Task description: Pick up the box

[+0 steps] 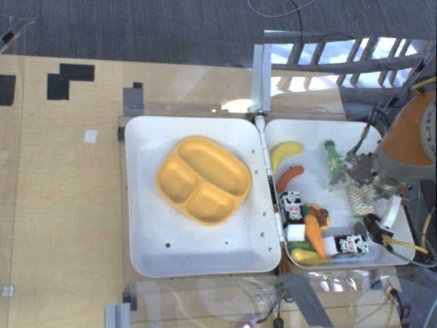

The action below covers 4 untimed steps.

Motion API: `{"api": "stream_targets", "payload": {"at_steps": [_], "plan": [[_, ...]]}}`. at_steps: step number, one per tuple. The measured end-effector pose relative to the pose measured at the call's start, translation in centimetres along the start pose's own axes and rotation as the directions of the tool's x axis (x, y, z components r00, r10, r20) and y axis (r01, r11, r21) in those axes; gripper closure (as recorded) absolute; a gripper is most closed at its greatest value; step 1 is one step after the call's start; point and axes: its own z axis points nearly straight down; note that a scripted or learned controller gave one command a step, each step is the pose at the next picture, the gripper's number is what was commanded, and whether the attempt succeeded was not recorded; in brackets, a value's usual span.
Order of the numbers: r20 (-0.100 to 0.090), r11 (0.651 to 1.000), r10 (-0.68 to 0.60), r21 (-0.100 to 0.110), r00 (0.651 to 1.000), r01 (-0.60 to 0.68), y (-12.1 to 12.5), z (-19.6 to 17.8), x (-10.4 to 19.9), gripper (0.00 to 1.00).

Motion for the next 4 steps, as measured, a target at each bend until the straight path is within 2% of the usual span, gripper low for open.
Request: {"api": "stream_targets", "payload": {"at_steps": [1, 2, 3, 4], "plan": [[0.004, 0.987, 0.163, -0.003, 0.987, -0.163, -4.6, -0.1, -1.8, 0.00], [0.006, 0.963, 0.269, -0.007, 0.963, -0.268, -5.1, -0.1, -1.1, 0.00], [0.003, 0.931, 0.366, 0.001, 0.931, -0.366, -4.9, 0.1, -1.5, 0.00], [0.008, 0.890, 0.455, -0.003, 0.890, -0.455, -6.1, 0.1, 0.8, 0.00]]}}
